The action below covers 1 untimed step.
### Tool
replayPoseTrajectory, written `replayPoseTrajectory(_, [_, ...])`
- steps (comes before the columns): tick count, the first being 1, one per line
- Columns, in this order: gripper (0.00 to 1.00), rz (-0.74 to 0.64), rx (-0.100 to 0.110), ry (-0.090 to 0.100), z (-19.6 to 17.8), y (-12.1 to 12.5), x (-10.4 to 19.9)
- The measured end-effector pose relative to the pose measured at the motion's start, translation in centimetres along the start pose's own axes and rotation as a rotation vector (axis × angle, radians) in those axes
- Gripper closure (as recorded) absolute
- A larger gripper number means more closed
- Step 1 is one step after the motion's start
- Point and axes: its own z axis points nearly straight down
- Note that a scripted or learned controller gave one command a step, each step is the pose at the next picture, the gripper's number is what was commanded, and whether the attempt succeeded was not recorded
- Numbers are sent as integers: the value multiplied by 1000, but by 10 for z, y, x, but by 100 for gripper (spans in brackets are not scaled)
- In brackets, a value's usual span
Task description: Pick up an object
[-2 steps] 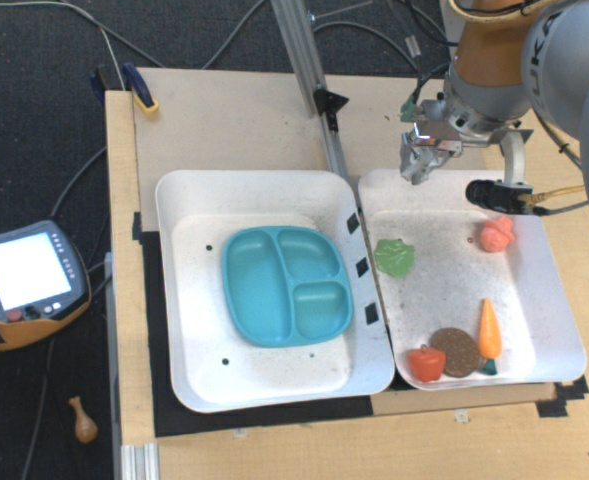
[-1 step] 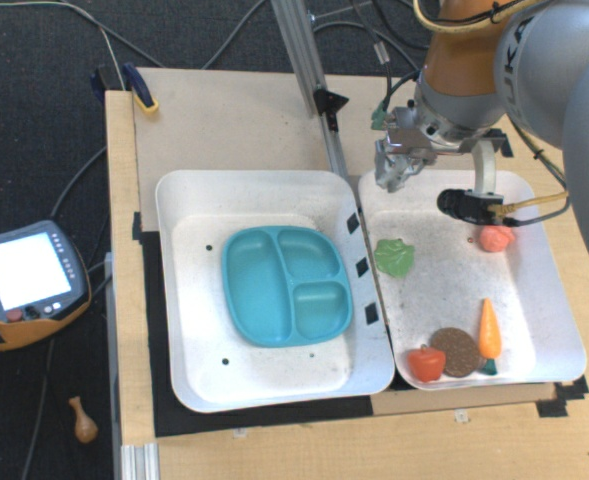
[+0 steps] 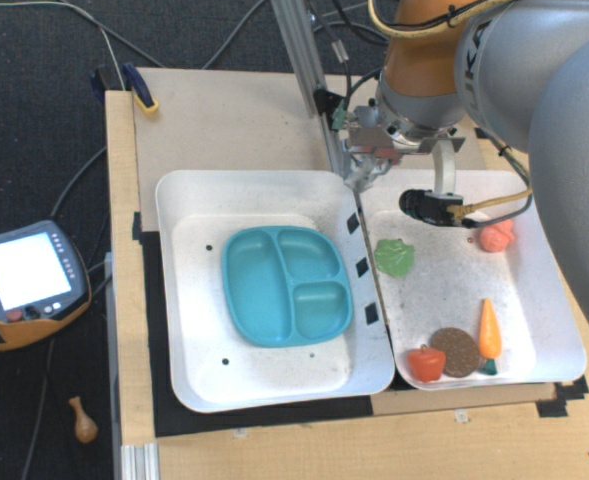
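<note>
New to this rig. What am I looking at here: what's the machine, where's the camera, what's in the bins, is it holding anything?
One fixed camera looks down at a slant on a bench with two shallow white bins side by side. The big grey arm with an orange band reaches in from the right; its hand hangs over the rim where the two bins meet. I see nothing between its fingers.

The left white bin holds a turquoise plastic divided plate. The right white bin holds toy food: a green lettuce-like piece, a pink lump, an orange carrot, a brown round patty and a red tomato-like piece. The device with a screen off the bench at left looks like the arm's control pendant.
</note>
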Motion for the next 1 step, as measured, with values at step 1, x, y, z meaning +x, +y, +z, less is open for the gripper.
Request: replayPoseTrajectory(1, [100, 0, 3, 0, 8, -21, 46])
